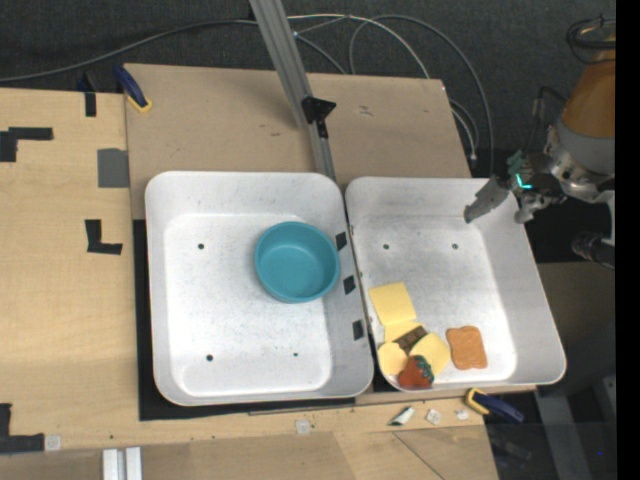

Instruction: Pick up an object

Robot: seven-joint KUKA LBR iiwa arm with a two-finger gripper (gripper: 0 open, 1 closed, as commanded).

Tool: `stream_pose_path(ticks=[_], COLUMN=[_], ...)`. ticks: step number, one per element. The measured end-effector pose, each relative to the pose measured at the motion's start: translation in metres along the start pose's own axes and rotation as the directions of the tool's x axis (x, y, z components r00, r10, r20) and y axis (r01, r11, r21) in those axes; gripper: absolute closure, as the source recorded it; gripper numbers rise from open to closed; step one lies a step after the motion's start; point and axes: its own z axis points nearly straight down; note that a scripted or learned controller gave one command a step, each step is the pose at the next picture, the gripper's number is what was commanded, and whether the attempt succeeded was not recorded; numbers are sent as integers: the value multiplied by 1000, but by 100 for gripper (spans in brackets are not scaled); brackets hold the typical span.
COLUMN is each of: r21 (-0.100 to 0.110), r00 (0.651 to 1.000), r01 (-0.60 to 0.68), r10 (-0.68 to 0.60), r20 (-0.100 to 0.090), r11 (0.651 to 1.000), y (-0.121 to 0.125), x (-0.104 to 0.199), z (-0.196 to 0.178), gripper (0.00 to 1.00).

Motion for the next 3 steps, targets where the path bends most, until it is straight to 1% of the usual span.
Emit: stream_pose_path(ticks=[1,2,3], r21=[4,6,1], r00=[1000,1000,1000], r01=[1,1,1], r10=[-1,-1,-1], r20=[-1,-2,0], r11=[1000,1000,1000], y=[-2,4,4], x=[6,8,9], z=[45,106,140], gripper=[0,0,0])
